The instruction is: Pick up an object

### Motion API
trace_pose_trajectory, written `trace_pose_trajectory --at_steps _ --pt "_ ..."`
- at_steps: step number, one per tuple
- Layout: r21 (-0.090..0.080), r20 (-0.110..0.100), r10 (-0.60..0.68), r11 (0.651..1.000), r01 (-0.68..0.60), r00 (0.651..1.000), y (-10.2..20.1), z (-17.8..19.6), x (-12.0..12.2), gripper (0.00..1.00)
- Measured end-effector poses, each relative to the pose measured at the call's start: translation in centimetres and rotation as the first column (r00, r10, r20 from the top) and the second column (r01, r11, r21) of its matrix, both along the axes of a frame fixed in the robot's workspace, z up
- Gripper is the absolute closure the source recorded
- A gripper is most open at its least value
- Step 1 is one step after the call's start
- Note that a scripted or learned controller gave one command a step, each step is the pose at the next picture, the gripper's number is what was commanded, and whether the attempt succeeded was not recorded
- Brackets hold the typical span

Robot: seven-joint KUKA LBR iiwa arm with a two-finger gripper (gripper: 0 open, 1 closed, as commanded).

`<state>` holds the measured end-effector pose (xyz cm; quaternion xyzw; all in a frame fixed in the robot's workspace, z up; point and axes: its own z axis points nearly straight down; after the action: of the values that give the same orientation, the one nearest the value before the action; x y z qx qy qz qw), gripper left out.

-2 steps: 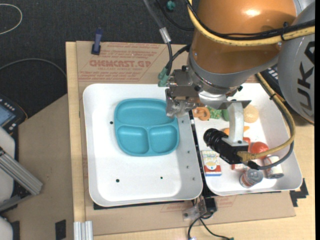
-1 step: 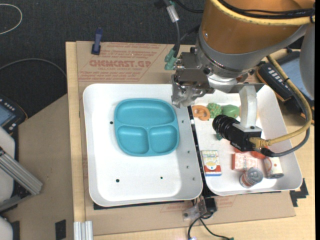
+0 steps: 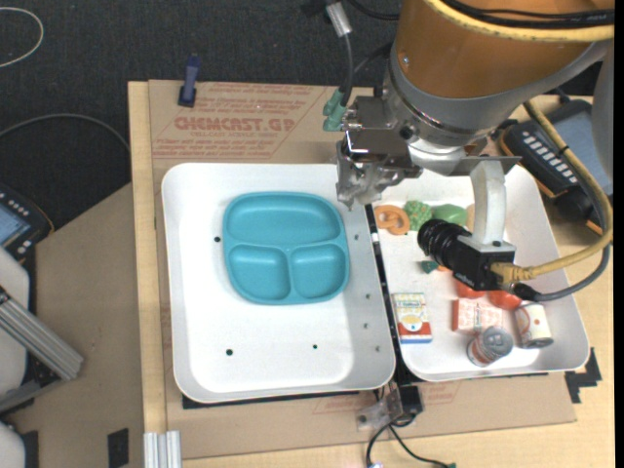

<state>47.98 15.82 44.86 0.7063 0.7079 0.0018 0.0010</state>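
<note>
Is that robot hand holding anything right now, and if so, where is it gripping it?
It cannot be told. The hand hangs at the seam between the two bins, beside the blue tray, and nothing is visibly in its grip.

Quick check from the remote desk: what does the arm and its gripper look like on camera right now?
The arm is bulky and rounded: a glossy orange band above a grey wrist section. Below it hangs a metallic gripper on a boxy silver-black mount with a green part, and black cables run up past it.
</note>
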Motion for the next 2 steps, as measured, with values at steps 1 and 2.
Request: trace_pose_trajectory --at_steps 1,2 --pt "-0.003 -0.010 -0.007 1.000 0.007 1.000 -3.3 -8.8 4.3 1.00" --pt "0.000 0.000 0.001 1.000 -0.001 1.000 0.8 -7.2 4.9 1.00"
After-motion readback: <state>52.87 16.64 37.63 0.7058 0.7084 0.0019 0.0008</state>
